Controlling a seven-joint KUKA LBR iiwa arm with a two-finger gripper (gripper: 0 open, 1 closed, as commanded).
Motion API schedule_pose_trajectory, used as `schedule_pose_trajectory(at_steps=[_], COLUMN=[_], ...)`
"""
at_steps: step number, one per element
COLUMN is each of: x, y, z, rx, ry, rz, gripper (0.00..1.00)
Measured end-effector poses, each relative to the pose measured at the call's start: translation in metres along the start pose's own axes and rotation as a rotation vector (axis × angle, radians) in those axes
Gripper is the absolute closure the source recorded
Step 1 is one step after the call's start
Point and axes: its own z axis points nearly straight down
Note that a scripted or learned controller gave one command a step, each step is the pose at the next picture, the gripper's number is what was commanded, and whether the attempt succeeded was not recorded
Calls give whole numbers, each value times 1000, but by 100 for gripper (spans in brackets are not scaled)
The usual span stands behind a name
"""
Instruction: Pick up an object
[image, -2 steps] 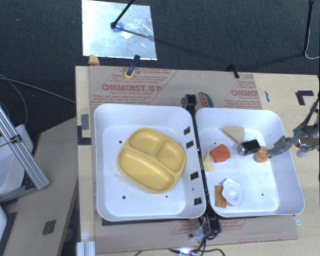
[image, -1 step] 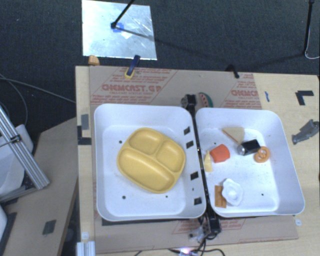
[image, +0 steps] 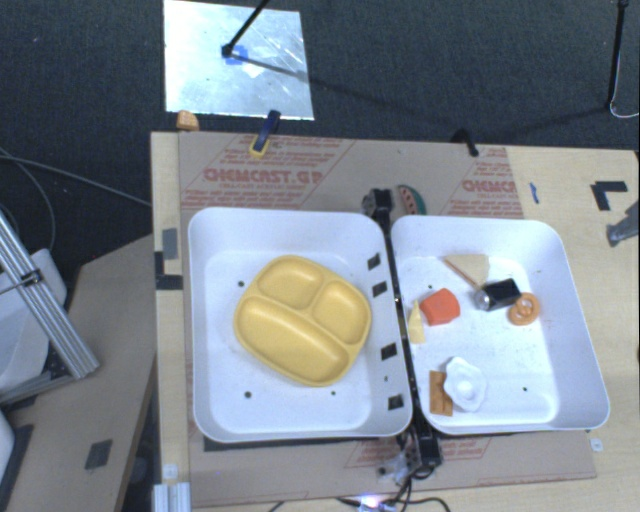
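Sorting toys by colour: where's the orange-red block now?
The orange-red block lies in the right bin, near its left wall, left of the black cylinder.

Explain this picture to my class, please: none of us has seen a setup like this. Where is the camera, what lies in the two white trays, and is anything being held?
The single camera sits above a bench and looks down at a slant. On the bench two shallow white bins stand side by side. The left bin holds a yellow divided plate, the kind with three compartments. The right bin holds several small things: an orange block, a black cylinder, an orange ring, a pale wedge, a small yellow piece and a white crumpled piece beside a brown strip. A grey part at the right edge may belong to the robot arm, which reaches in from that side. All the objects lie loose in the bins.
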Motion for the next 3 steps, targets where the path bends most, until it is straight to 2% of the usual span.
schedule_pose_trajectory(at_steps=[1,2,3], x=[12,11,86], y=[1,1,1], z=[-68,-76,-63], rx=[3,4,11], ry=[1,0,5], rz=[1,-2,-4], gripper=[0,100,100])
